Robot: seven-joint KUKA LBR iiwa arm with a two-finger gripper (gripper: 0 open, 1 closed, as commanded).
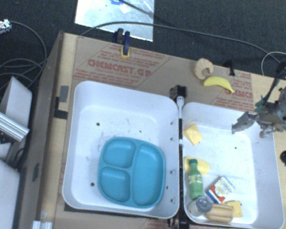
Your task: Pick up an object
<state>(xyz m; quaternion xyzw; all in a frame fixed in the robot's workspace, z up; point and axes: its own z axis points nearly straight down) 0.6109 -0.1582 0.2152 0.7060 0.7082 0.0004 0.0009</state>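
My gripper (251, 126) hangs over the far right corner of the right bin (269, 177), open, with nothing between its fingers. The objects lie lower in that bin. A yellow wedge (193, 134) sits near the divider. At the near end are a green bottle (194, 182), a small yellow piece (201, 165), a red, white and blue carton (220, 189), a tan roll (219, 212), a grey round can (203, 204) and a yellow block (235, 208). All of them are apart from the gripper.
The left bin (95, 108) holds a blue divided plate (132, 171). A banana (218, 83) and a beige ring-shaped piece (203, 68) lie on the cardboard behind the right bin. Cables run across the dark floor at the back and left.
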